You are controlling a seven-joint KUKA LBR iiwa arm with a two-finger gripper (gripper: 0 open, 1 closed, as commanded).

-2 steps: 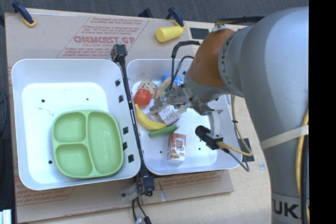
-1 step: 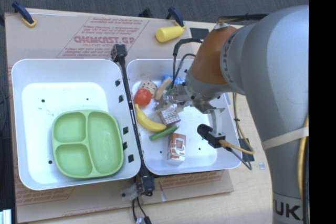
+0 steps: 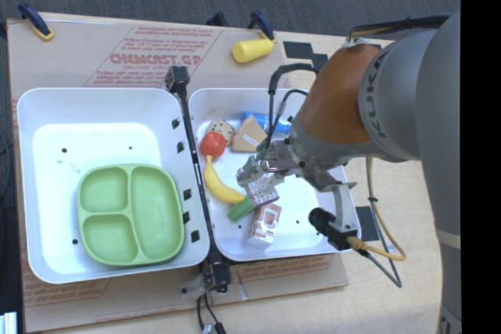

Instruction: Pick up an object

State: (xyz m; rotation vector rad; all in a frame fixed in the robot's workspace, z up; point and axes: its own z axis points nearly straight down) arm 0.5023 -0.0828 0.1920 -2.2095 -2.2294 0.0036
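Note:
The right bin (image 3: 313, 242) holds several small items. A yellow banana (image 3: 217, 182) lies by the bin's left wall with a red tomato (image 3: 212, 144) above it. A tan wedge (image 3: 248, 135) and a blue item (image 3: 258, 120) sit near the back. A small red-and-white carton (image 3: 264, 224) lies toward the front, beside a green piece (image 3: 241, 208). My gripper (image 3: 259, 170) hangs low over the bin's middle, right above a small printed packet (image 3: 263, 190). The arm's bulk hides the bin's right half.
The left bin (image 3: 47, 129) holds a green divided plate (image 3: 130, 213). A yellow item (image 3: 252, 49) lies on the bench behind the right bin. Blue clamps (image 3: 35, 19) grip the board's back edge. A black divider with clips runs between the bins (image 3: 188, 160).

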